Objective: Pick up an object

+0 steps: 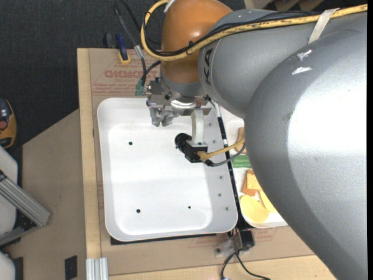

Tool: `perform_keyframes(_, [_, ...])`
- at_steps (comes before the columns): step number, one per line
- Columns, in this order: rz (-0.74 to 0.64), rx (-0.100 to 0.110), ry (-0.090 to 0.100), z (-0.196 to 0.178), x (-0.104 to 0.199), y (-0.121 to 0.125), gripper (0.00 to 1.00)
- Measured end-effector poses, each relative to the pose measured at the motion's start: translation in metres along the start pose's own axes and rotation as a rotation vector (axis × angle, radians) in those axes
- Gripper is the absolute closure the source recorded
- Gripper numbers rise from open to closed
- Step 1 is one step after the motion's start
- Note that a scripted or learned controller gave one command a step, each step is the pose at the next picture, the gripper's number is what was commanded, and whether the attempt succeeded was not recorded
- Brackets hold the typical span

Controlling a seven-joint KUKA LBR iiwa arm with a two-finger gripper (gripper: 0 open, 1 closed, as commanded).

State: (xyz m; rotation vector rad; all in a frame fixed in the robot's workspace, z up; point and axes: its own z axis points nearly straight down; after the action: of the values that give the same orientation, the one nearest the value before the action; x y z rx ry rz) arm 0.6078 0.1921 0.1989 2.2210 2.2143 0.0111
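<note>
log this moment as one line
arm: over left bin | hand: near bin's far edge | right bin: yellow and orange items

You can read one piece of printing: red block letters on the brown cardboard sheet (87, 156) under the bins, near its far edge, left of the arm. They look like "CHEMC…", with the rest hidden behind the cables and wrist. A smaller red line runs just below it, too fine for you to make out.

White bins (116, 174) on cardboard-covered bench (90, 98)
</note>
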Motion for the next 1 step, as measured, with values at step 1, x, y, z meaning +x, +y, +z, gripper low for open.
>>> perform_keyframes(1, [0.000, 0.000, -0.001, -0.0638, -0.0355, 0.0130, 1.00])
